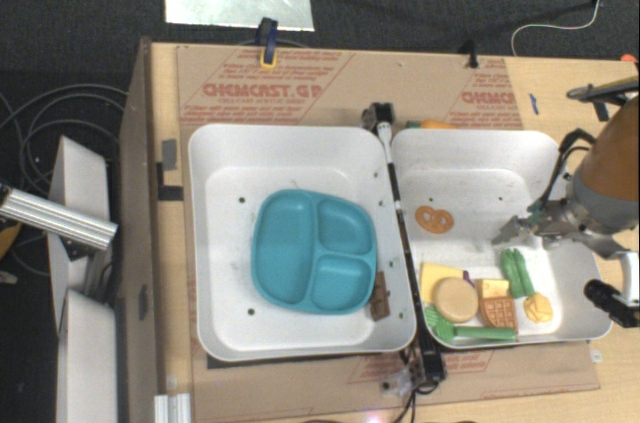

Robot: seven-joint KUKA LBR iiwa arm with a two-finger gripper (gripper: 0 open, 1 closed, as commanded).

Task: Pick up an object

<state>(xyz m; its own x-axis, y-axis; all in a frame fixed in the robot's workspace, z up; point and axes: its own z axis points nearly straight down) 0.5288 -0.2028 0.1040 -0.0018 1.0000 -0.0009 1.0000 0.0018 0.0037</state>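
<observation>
the small brown pretzel-shaped toy (434, 220) is lying flat on the floor of the right white bin (470, 161), near the middle of the frame's right half, apart from everything else in there. below it, along the bin's lower edge, a cluster of play food is sitting close together: a pale yellow cheese-like wedge (434, 277), a round tan bun-shaped piece (458, 300) overlapping it, a brown waffle-like square (498, 312), a small yellow lumpy piece (538, 308), two dark green pod-shaped pieces (516, 271) above those, and a long light green piece (480, 334) running along the very bottom.

my claw (515, 231) is hanging at the right side of this bin, just above the green pods and well to the right of the pretzel. i cannot tell whether it is spread or closed, and i am seeing nothing in it.

in the left white bin (290, 151), a teal plastic plate with three compartments (314, 251) is lying flat in the centre. a small dark brown block (380, 296) is sitting at the plate's lower right, beside the divider between the bins.
</observation>
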